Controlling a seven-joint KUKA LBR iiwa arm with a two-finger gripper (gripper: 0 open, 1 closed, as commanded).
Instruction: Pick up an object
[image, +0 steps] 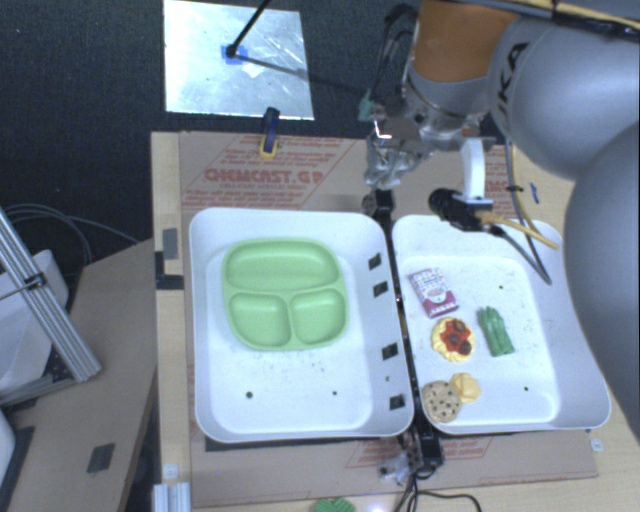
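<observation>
Most of the arm (560, 90) is cut off by the top and right edges, so just its grey bulk and orange band are seen, and it covers the far right corner of the bench. The gripper (385, 165) hangs above the far end of the seam between the two bins, over the brown cardboard, but it is small, dark and tangled with cables, and whether it is wide, narrow or holding anything cannot be told. The left bin (210, 400) holds a pale green tray (285, 292) with three compartments, one long one at the far side and two smaller ones nearer the camera; nothing can be made out inside them. A few dark specks lie on the bin floor near its front. The right bin (530, 400) holds the small things to be picked: a red and white packet (432, 291) near the middle, a round yellow piece with red spots (454, 338) just below it, a green piece (495, 331) beside that on the right, and, nearer the front, a spotted cookie (439, 400) touching a yellow lump (464, 385). What the toy foods are exactly is hard to tell at this size. All five lie well apart from the gripper.
</observation>
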